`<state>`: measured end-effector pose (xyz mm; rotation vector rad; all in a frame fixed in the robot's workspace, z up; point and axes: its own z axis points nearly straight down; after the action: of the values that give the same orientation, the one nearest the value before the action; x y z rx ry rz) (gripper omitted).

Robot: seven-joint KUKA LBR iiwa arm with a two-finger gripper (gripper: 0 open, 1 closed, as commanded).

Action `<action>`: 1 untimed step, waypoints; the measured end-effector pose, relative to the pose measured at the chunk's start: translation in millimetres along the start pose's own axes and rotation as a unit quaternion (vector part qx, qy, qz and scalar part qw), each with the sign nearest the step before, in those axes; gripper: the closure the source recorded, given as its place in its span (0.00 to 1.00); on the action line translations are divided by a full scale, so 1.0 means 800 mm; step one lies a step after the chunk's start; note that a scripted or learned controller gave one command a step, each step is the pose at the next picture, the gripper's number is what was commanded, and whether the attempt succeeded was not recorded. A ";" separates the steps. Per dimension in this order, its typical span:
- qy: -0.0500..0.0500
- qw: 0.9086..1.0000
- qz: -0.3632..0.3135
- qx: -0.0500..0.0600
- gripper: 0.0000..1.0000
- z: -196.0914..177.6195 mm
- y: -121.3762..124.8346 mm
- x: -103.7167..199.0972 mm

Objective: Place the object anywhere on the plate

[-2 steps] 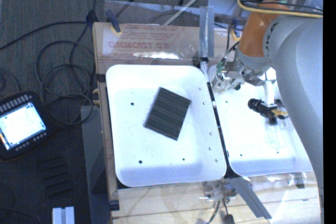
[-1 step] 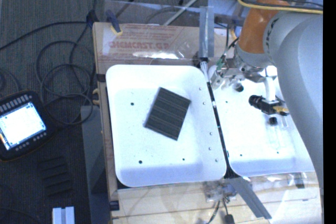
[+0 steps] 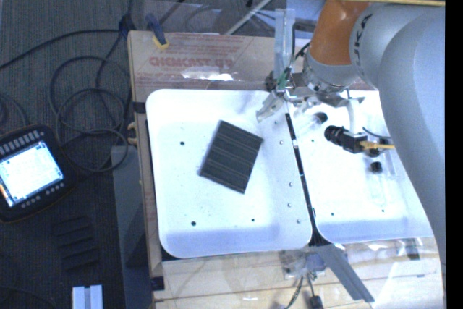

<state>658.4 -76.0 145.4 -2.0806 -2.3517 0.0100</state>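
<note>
Camera view looks down at a slant on the desk (image 3: 217,58), where the grey arm (image 3: 405,47) with its orange band comes in from the right and hangs over the far edge of the two white bins. The left bin (image 3: 181,213) carries a dark ribbed rectangular slab (image 3: 231,156), lying flat and turned at an angle near the bin's middle — I take this for the plate. The right bin (image 3: 362,206) holds a small black object with a yellowish tip (image 3: 349,140) near its far side, and a smaller dark bit (image 3: 375,167) just beside it.

The tool (image 3: 283,99) sits over the ridge where the bins meet, at their far end, well apart from the slab and near the small black object but not on it. Whether it is open or closed I cannot tell — glare and clutter hide it, and nothing can be made out in its grip.

By my judgement the pick is not yet done. The next move calls for a reach into the right bin, a firm grip on the black object, then a carry across the ridge to the slab.
</note>
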 end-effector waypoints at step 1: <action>0.000 0.992 0.128 0.000 0.00 -0.044 -0.003 0.081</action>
<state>648.4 -12.0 180.3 -2.3665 -2.0659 0.0102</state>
